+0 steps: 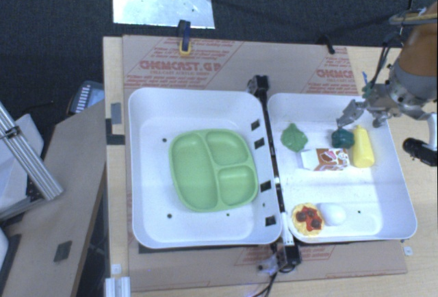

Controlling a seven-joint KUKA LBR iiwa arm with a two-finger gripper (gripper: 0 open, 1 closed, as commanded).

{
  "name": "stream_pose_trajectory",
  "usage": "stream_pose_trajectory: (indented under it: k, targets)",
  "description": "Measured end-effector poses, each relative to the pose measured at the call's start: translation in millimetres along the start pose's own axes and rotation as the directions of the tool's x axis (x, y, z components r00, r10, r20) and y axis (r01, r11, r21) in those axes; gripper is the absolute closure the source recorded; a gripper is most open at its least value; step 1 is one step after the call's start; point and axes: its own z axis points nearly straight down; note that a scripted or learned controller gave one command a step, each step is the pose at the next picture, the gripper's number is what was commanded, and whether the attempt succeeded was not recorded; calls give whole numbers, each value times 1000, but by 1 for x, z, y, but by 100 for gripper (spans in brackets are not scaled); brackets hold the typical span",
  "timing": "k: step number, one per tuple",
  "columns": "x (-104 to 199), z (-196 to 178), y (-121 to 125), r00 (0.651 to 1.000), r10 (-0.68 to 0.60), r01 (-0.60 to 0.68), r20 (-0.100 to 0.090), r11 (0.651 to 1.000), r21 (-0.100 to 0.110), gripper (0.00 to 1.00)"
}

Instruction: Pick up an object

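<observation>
My gripper (362,118) hangs over the far right part of the right bin (390,220), fingers spread open with nothing between them. Just below its fingertips lie a teal lump (342,138) and a yellow banana-like piece (363,147), side by side. A small printed packet (331,159) lies in front of them, and a green leafy piece (294,137) lies to the left. Near the bin's front wall sit a small pizza-like disc (308,217) and a white egg shape (334,213).
The left bin (147,220) holds a green divided plate (212,169). A black divider with clips (268,159) runs between the bins. The arm's orange-banded wrist (419,49) stands above the right bin's far right corner.
</observation>
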Motion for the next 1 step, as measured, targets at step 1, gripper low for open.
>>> stream_pose_trajectory:
  k: [1]
  targets:
    - [1, -8, 3, 1000, -3, 3, 3, 1000, -13, 0]
